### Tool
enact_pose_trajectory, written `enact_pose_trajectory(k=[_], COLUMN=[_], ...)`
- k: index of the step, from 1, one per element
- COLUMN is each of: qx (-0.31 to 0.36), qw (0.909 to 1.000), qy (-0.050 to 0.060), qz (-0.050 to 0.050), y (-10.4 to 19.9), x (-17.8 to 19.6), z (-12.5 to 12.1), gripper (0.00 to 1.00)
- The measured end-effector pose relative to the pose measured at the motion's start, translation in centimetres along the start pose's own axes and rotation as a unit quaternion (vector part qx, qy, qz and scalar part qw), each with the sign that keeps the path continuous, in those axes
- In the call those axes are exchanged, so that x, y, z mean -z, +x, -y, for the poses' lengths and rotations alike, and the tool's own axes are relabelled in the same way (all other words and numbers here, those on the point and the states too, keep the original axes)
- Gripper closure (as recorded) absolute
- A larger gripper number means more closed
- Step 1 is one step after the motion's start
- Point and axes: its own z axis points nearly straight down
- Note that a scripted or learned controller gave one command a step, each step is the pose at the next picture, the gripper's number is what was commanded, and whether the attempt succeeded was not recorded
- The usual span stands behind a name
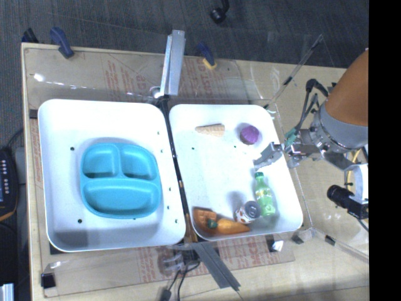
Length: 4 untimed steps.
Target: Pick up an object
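Observation:
The right bin [188, 168] holds several objects. A tan cone-shaped piece [210, 129] and a purple round item [249, 133] lie near its far side. Along the near right side lies a green bottle [264, 194], with a small can [247, 212] beside it. An orange carrot [227, 227] and a brown item [203, 217] sit at the near edge. My gripper [268, 155] hangs above the bin's right side, between the purple item and the green bottle, with nothing seen in it.
The left bin [56, 168] holds a blue divided plate [120, 179]. A metal bar [172, 61] stands behind the seam between the bins. Blue clamps [61, 41] grip the bench's far edge. Cables and arm hardware [344, 196] crowd the right.

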Motion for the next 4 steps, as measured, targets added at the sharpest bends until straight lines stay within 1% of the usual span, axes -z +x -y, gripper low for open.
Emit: enact_pose_trajectory(k=[1, 2, 3, 4], qx=[0.001, 0.004, 0.004, 0.001], qw=[1.0000, 1.0000, 1.0000, 1.0000], qy=[0.000, -0.001, -0.001, -0.001], qz=[0.000, 0.001, 0.001, 0.000], y=[0.6, 0.6, 0.6, -0.6], x=[-17.5, -16.4, -16.4, -19.6], z=[1.1, 0.9, 0.9, -2.0], gripper=[0.00, 1.00, 0.00, 0.00])
